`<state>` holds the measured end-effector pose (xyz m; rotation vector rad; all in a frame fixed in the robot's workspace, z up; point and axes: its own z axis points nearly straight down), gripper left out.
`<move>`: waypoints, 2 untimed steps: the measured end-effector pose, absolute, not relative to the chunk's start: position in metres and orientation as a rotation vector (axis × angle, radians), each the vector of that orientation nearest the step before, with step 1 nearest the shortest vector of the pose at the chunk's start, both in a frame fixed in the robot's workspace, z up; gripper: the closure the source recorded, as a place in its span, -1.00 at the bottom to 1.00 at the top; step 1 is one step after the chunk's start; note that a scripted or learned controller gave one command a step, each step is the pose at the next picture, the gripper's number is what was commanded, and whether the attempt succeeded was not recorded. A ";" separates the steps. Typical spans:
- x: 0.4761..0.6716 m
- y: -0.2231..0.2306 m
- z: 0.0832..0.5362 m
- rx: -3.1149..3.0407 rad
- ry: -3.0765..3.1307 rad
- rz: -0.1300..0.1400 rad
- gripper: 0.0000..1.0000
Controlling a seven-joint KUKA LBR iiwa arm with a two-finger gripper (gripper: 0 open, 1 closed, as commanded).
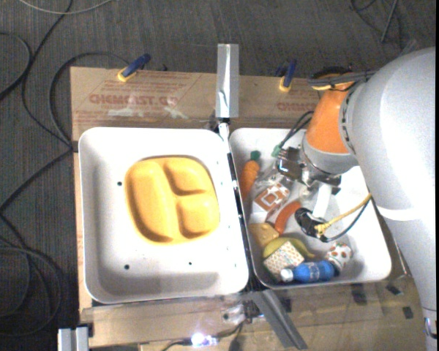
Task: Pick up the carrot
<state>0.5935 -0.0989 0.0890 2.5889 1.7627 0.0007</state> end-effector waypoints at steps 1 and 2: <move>0.516 -0.109 0.089 2.652 1.672 0.009 -1.00; 0.599 -0.102 0.087 2.886 1.229 0.003 -1.00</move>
